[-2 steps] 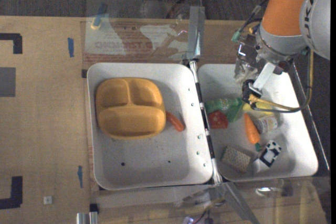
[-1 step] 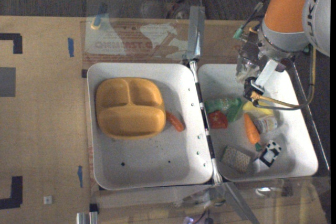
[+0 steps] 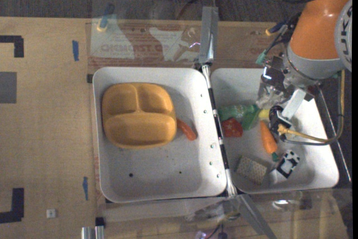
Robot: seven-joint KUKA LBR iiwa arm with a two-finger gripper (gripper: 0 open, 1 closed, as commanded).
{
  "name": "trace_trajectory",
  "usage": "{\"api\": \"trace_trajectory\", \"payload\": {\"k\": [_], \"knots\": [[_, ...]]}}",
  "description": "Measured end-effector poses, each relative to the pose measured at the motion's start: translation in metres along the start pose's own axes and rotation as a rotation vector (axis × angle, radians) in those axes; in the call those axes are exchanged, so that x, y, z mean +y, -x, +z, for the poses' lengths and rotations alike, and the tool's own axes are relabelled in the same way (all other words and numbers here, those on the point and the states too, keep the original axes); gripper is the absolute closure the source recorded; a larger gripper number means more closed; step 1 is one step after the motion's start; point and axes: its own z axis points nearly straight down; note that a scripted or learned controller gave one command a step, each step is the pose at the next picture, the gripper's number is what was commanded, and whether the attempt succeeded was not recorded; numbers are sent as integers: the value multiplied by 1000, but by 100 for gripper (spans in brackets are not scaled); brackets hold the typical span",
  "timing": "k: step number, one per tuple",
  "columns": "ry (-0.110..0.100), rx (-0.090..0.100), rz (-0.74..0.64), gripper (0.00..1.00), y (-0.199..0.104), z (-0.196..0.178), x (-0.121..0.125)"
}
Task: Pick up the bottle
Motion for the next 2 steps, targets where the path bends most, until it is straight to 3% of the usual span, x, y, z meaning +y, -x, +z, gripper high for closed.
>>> {"api": "trace_trajectory", "payload": {"k": [1,2], "knots": [[3,0,18,100,-43,-30,-12],[0,0,27,100,0,9,-32]]}}
